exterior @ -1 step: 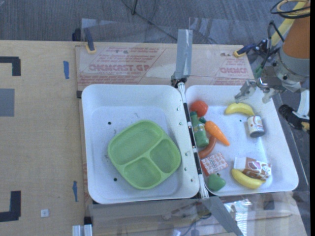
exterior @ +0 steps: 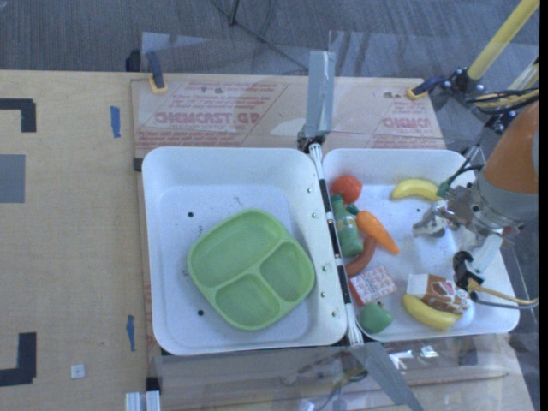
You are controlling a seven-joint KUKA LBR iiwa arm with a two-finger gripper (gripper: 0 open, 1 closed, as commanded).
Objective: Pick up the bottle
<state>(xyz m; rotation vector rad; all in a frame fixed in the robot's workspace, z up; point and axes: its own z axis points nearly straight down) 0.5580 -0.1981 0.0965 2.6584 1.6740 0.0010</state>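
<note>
**Jaw state unreadable; bottle lies left of the carrot**

Jaw separation cannot be determined from the camera view. The gripper [exterior: 445,228] hangs over the right bin [exterior: 492,315], to the right of the carrot [exterior: 378,232] and apart from it, with nothing visibly held.

The green bottle [exterior: 348,236] lies on its side just left of the carrot, lengthwise along the bin's left wall. A tomato [exterior: 346,187] sits up-left of the carrot, at the bottle's far end. A curved red item [exterior: 363,260], type unclear, lies just below the carrot against the bottle's near end.

Handling assessment:
- Probably a light, hollow plastic toy: stiff enough for a firm squeeze.
- Smooth and round, so likely to roll or slip.
- Recommended hold: across the body at mid-length.
- Clearance is tight, with the wall on one flank and the carrot close on the other.
</note>
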